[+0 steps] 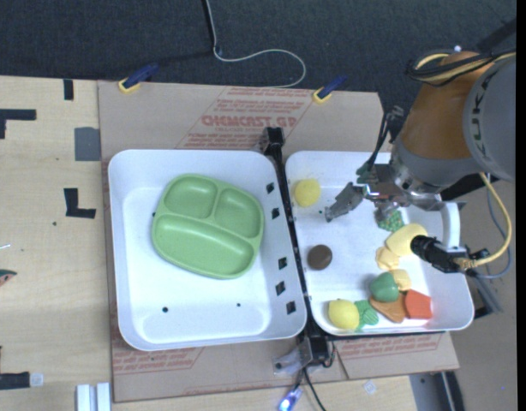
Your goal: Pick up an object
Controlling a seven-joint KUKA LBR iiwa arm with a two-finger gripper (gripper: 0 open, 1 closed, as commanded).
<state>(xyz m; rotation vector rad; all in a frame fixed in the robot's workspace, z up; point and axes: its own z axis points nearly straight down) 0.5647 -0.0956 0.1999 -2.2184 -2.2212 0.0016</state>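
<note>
Claw [359,197] over right bin [456,319], centre-right of frame, fingers spread wide, holding nothing. Yellow ball [307,192] just left of claw; brown disc [319,256] below-left, apart. Green plate [208,224] in left bin [130,255].

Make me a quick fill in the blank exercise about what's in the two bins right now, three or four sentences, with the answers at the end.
1. The green plate lies in the ____ bin.
2. The end effector hangs over the ____ bin.
3. The small round thing near the divider, below the yellow ball, is ____ in colour.
4. The plate has ____ compartments.

Answers: left; right; brown; three
</note>
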